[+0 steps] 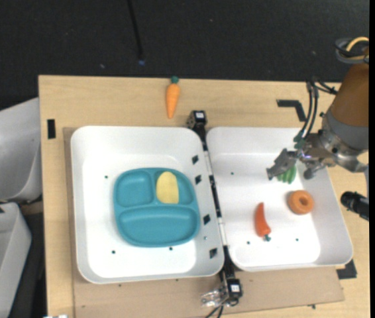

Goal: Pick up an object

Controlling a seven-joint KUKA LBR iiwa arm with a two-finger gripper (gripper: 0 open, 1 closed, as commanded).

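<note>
While low over the right bin [333, 247], gripper [288, 169] seen at the rear half, near a small green item [289, 175] right at its tip. Cannot tell finger state or whether green item is clasped. Orange ring [300, 202] just in front of gripper, slightly to its right. Red pepper [262, 220] further forward and leftward, long axis roughly front-to-back. Judged nearest candidate: green item, then ring.
</note>
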